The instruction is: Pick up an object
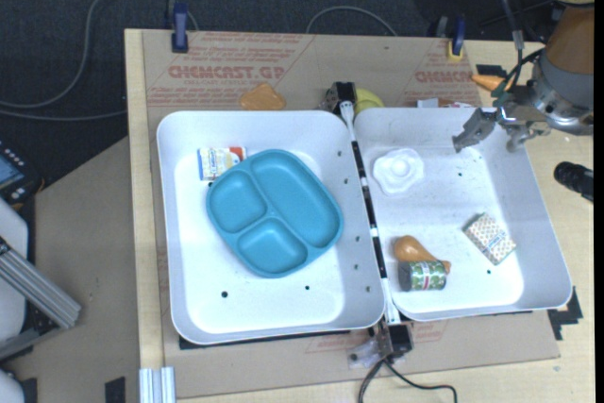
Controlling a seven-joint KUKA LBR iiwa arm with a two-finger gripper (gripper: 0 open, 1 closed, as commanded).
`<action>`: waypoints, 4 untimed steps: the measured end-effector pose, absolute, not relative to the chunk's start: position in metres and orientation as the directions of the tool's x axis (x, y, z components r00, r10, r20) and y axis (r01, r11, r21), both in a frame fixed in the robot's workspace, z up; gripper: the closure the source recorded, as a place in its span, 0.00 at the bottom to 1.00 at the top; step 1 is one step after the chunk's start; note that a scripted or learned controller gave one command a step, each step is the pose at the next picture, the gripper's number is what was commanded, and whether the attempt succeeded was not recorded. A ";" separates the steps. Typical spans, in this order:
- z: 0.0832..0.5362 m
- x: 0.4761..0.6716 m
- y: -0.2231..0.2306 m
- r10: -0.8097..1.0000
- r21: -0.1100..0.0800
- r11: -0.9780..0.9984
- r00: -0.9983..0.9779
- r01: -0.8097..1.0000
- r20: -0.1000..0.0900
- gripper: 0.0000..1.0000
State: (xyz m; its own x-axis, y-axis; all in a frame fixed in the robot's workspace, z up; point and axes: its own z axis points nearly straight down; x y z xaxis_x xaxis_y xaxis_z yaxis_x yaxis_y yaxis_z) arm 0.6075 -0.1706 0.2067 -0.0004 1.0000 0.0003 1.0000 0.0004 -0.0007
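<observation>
Claw [493, 130] hangs over the far right corner of the right bin [543, 231], fingers apart, nothing between them. Objects, largest to smallest: left bin [189, 293] holds a blue divided plate [273, 211], three compartments, lying flat near the centre. A small white carton [219, 161] is tucked against the plate's far left edge, touching it. Right bin: a white lumpy object [397, 170] near the far left corner; a patterned block [490, 238] toward the right wall; a small can [423, 275] on its side at the near edge, just beside an orange piece [412, 249]. All are well apart from the claw.
</observation>
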 end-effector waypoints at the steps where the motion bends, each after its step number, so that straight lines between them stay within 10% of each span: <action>1: 0.210 0.654 -0.227 1.000 0.006 -0.002 0.002 1.000 -0.005 0.00; 2: 0.099 0.578 -0.213 1.000 -0.016 -0.003 0.003 1.000 0.006 0.00; 3: 0.257 0.672 -0.224 1.000 0.022 0.004 -0.004 1.000 -0.008 0.00; 4: 0.138 0.616 -0.203 1.000 -0.014 -0.001 0.002 1.000 0.005 0.00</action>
